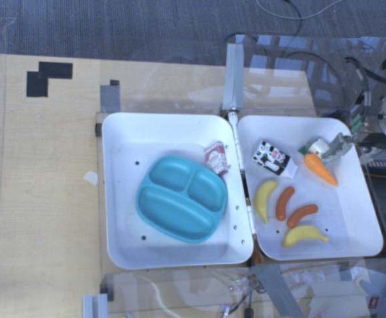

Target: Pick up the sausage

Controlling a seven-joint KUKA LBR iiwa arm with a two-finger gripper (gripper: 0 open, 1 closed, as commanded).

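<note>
Camera view: gripper (pixel 330 149) at the right bin's (pixel 371 207) far edge, over the carrot (pixel 321 168); grip state impossible to tell; two sausages (pixel 284 203) lie mid-bin, untouched.

Claw (pixel 335 148) fingers' gap indistinct (small)

Left bin (pixel 123 177): blue divided plate (pixel 181 198), small red packet (pixel 216 158). Right bin (pixel 361 224): black-and-white box (pixel 271 158), carrot (pixel 321 168), two sausages (pixel 284 203) (pixel 302 214), two bananas (pixel 265 199) (pixel 304 235). Gripper (pixel 335 147) just above the carrot.
</note>
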